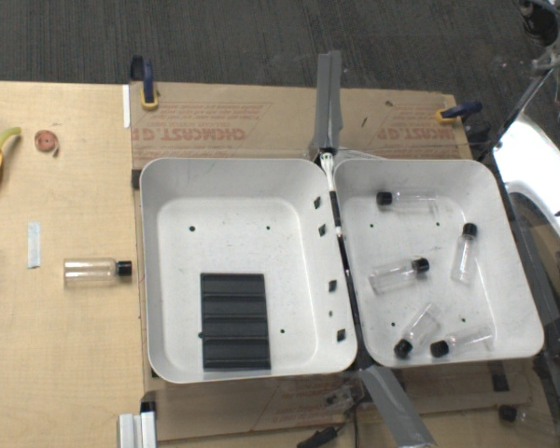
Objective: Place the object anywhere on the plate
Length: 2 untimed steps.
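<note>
Clear plastic is the trouble here: five small vials with black caps lie scattered in the right bin (504,250), and any one of them could be the object to carry over. One vial (409,201) lies near the far wall, one (464,253) lies toward the right side, one (395,275) lies about the middle, and two (417,329) (464,343) lie just beside each other at the near wall. The plate (234,322), a dark ribbed rectangle, lies flat in the near part of the left bin (168,203), well apart from all of them, with both bins' inner walls between. I cannot tell whether the gripper is apart or together. I would expect the smooth round bodies to roll or squirt out under a pinch that lands off-centre, and see-through plastic on white may be hard for a program to locate. Going for either of the near pair risks knocking its neighbour, and the bin's sloping wall there could foul the descent. A loosely held vial could drop while crossing the walls. On the plate, a vial released from too high, or laid across the ribs, may bounce or roll off onto the bin floor. Another vial (93,270) lies out on the tabletop (65,362) to the left, apart from both bins.
</note>
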Motion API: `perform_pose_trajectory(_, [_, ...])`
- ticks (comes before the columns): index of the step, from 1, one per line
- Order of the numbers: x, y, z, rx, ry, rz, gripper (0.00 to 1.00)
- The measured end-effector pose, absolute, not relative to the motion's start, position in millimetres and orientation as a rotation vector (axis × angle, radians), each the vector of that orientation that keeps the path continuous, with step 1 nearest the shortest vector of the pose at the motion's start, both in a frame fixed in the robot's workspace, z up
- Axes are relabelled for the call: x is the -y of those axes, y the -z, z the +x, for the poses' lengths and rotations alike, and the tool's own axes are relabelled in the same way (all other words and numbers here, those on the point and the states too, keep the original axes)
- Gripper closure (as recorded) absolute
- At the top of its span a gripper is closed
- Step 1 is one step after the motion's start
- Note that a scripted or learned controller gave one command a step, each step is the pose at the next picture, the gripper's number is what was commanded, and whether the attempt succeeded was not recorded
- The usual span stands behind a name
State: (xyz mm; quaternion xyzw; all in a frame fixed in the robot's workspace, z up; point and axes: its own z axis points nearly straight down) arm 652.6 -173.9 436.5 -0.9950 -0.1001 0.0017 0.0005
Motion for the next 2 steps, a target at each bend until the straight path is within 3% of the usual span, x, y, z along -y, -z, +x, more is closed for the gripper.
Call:
perform_pose_trajectory(1, [222.6,-439.7,647.7,0.315,-0.008,-3.125,0.0])
perform_pose_trajectory(2, [221.4,-439.5,651.3,0.322,-0.008,-3.125,0.0])
